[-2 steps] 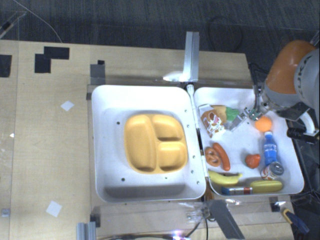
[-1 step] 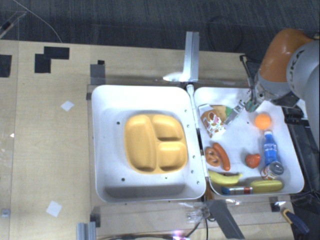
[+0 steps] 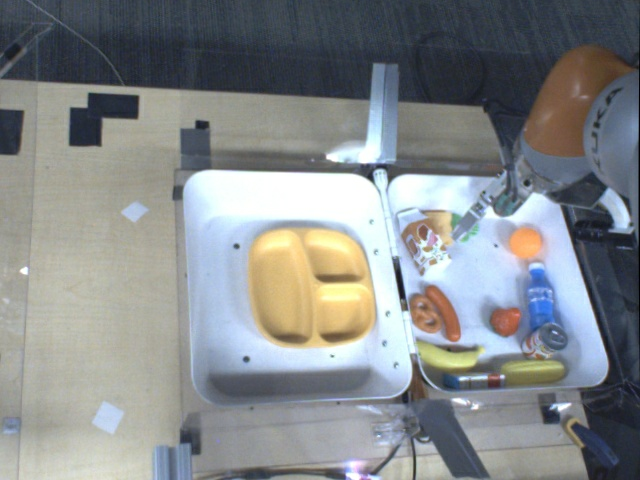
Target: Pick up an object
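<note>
The right bin (image 3: pixel 590 298) holds several small objects. A red-and-white snack packet (image 3: pixel 425 240) lies at its upper left and an orange ball (image 3: pixel 526 240) at its upper right. A blue bottle (image 3: pixel 538 298), a red toy (image 3: pixel 505 320), a pretzel with a sausage (image 3: pixel 436 311), a banana (image 3: pixel 447 354) and a can (image 3: pixel 546 341) lie lower down. My gripper (image 3: pixel 470 222) reaches in from the upper right, low over the bin's upper part, just right of the snack packet. I see nothing held in it.
The left bin (image 3: pixel 215 268) holds a yellow compartment tray (image 3: pixel 308 285). A metal post (image 3: pixel 383 113) stands behind the wall between the bins. A yellow-green object (image 3: pixel 533 370) and a marker (image 3: pixel 475 379) lie along the right bin's front wall.
</note>
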Action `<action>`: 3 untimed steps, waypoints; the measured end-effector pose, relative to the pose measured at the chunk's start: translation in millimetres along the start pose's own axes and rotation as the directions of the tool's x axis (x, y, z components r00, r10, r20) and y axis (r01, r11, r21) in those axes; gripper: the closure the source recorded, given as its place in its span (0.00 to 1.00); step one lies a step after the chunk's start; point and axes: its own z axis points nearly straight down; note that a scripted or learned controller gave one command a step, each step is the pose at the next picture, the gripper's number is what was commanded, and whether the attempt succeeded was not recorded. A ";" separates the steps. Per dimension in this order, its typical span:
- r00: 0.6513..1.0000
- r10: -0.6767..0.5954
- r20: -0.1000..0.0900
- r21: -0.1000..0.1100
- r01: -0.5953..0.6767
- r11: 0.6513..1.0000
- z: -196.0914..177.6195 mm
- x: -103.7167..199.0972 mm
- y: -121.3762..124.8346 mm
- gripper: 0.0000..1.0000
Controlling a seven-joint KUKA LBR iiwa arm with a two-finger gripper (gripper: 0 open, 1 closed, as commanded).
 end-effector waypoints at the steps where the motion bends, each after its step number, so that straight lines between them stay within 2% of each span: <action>1: 0.998 -0.060 -0.001 0.006 0.060 0.998 25.1 6.6 5.0 0.00; 2: 0.997 0.081 0.002 0.016 -0.081 0.997 29.1 19.7 19.7 0.00; 3: 0.999 0.045 -0.001 0.004 -0.045 0.999 31.1 27.0 18.4 0.00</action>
